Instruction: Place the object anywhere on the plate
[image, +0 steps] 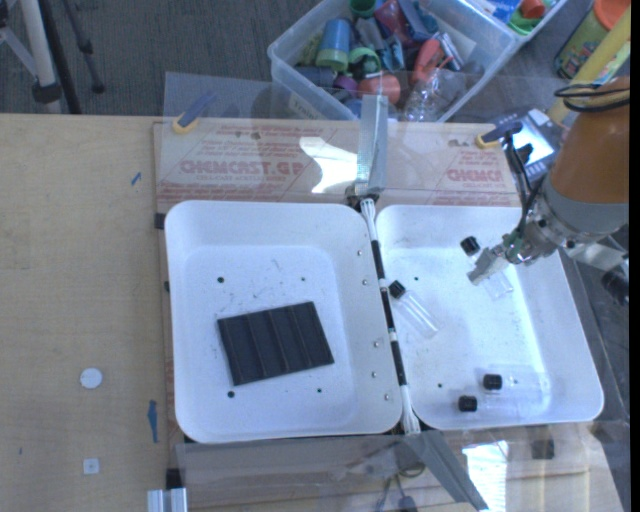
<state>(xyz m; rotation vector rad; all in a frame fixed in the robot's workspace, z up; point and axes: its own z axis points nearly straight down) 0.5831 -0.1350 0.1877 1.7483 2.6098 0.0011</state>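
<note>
Over right bin (560, 330), claw (492, 264) state unclear; clear vial (412, 309) looks light, slippery, fragile; grip mid-body.

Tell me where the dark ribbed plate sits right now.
In the camera view, the dark ribbed plate lies flat in the left bin, toward its front, angled slightly. It is well left of the divider between the bins and of the gripper over the right bin.

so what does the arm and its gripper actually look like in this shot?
The arm is grey, with an orange band above the wrist. Black cables loop over its top, beside a small blue-lit part. The gripper is a small pale metallic piece at the tip, hanging over the right bin.
</note>
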